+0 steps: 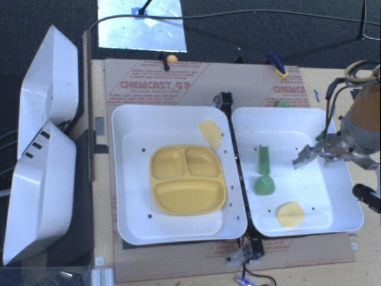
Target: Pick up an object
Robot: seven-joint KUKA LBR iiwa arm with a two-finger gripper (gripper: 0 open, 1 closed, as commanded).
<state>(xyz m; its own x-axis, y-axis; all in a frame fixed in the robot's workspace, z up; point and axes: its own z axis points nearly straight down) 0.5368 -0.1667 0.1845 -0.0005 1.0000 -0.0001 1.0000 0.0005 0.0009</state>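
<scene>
- The gripper (305,156) hangs over the right side of the right bin (339,219). Its fingers look a little spread apart, with nothing between them.
- A green scoop (263,171) lies in the middle of the right bin, to the left of the gripper and not touching it. Its handle points up the picture and its round cup is at the lower end.
- A flat yellow round piece (290,214) lies near the front of the right bin, below the scoop.
- The left bin (128,177) holds a yellow plate (187,179) with three parts.
- Another small yellow piece (210,133) leans near the top right corner of the left bin, just beside the plate.
- Both bins sit side by side on the bench (178,79).
</scene>
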